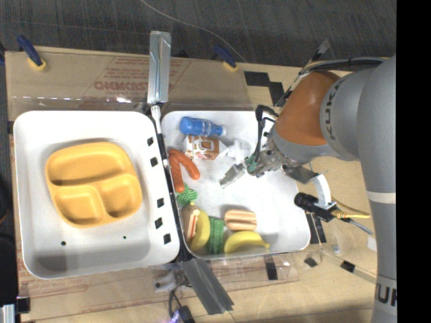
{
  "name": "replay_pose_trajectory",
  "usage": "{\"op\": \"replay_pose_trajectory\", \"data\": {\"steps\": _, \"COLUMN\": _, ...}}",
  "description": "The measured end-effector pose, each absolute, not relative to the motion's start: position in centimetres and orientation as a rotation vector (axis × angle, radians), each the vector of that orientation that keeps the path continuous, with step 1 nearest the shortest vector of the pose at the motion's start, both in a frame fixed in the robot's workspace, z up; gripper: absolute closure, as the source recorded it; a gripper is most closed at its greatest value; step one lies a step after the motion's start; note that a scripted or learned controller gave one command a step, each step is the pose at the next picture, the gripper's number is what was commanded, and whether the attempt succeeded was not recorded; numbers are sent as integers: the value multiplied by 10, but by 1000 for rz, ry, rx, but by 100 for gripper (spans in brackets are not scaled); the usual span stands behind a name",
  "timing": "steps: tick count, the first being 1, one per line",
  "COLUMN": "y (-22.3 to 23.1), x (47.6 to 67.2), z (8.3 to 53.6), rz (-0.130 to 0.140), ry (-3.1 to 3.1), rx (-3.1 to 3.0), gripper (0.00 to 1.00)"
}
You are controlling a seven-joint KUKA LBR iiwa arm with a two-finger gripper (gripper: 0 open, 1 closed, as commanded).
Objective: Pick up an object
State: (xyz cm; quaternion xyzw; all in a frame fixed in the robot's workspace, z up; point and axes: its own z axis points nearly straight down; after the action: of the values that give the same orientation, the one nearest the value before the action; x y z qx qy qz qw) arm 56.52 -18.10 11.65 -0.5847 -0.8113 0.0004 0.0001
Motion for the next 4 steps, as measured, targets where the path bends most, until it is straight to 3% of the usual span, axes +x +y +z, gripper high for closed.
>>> {"op": "replay_pose_trajectory", "data": {"steps": 1, "y": -181, "x": 566, "z": 124, "rz": 3, "ry": -2551, "rx": -1830, "gripper": 100}}
{"op": "replay_pose_trajectory", "data": {"steps": 2, "y": -197, "x": 533, "z": 94, "rz": 2, "ry": -2612, "rx": -1739, "gripper": 100}}
{"op": "replay_pose_trajectory", "data": {"steps": 3, "y": -197, "x": 533, "z": 94, "rz": 1, "ry": -2612, "rx": -1740, "gripper": 0}}
{"op": "replay_pose_trajectory", "data": {"steps": 4, "y": -200, "x": 567, "z": 100, "rz": 1, "ry": -2459, "rx": -1955, "gripper": 0}}
